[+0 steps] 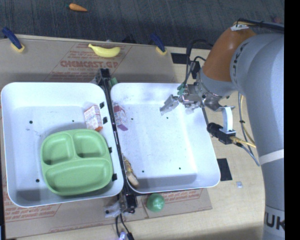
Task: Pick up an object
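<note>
The jaws [169, 105] hang spread apart, holding nothing, over the right bin [190, 179], upper right. A small carton [119, 115] leans at its left wall. Cardboard [85, 64] behind reads "CHEMCAST GP".

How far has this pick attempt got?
Done: nothing looks picked. The green tray and small carton lie in the left bin, a packet by the right bin's left wall. In hand: the tool hovers near that bin's upper right. Left: descend, grasp, lift.
</note>
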Tool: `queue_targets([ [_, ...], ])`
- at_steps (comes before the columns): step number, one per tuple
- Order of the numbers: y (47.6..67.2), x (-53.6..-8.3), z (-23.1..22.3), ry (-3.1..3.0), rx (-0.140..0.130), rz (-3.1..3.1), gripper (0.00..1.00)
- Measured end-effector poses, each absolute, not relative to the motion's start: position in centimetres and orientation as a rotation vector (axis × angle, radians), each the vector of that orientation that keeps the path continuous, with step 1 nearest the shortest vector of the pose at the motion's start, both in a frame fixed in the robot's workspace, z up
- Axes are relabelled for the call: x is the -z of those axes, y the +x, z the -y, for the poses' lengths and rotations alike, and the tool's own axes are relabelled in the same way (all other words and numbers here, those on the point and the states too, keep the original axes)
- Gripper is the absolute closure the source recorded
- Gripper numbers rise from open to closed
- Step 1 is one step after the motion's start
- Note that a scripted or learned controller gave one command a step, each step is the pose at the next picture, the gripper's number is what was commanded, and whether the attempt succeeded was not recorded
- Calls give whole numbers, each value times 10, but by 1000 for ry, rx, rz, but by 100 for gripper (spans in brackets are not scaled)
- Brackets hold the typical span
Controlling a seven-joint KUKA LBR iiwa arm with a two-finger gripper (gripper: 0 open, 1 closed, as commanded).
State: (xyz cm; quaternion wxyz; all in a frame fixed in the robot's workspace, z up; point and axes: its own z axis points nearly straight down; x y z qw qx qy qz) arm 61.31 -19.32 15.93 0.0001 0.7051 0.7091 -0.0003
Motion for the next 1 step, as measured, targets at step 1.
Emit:
queue_targets([
  [1,546,-92,211,2217,5,-2231,0],
])
